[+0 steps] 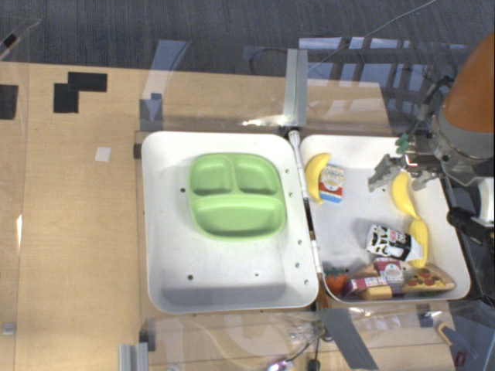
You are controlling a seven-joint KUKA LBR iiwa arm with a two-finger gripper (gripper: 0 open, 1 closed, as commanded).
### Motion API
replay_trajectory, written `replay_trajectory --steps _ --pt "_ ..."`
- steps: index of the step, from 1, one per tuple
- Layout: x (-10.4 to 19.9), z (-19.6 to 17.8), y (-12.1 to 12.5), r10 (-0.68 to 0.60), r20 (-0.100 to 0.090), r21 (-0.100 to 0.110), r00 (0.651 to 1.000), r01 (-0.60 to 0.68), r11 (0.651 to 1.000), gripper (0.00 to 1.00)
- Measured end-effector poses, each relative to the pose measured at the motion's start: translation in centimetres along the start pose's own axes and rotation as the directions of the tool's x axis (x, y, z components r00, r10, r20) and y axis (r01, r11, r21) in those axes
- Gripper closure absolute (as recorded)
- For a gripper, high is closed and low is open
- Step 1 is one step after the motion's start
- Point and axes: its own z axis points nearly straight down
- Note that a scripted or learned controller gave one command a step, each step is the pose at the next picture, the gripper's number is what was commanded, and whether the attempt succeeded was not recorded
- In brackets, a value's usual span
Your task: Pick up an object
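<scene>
My gripper (401, 177) hangs over the upper right part of the right bin (352, 215), its grey fingers spread open. A yellow banana (403, 197) lies just below it, its top end between the fingertips, but the fingers are not closed on it. A second banana (315, 175) lies at the bin's left wall beside a small white, red and blue carton (332, 183). A third banana (418, 240) rests next to a black-and-white carton (388, 242). A toy pizza slice (428, 278) and red and brown toy food (363, 285) crowd the front edge.
The left bin (170, 269) holds a green divided plate (234, 193). A metal divider rail (303, 207) separates the bins. The arm's orange band (473, 91) and grey body enter from the right, above the right bin's far corner.
</scene>
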Motion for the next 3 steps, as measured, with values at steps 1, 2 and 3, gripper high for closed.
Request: replay_trajectory --steps 1,2,3 --pt "0.0 0.0 0.0 0.000 0.000 0.000 1.000 0.000 1.000 0.00" --pt "1.1 6.6 4.5 -0.062 0.000 0.000 0.998 0.062 0.998 0.00" --pt "-0.5 15.7 6.8 -0.217 0.008 -0.020 0.976 0.218 0.976 0.00"
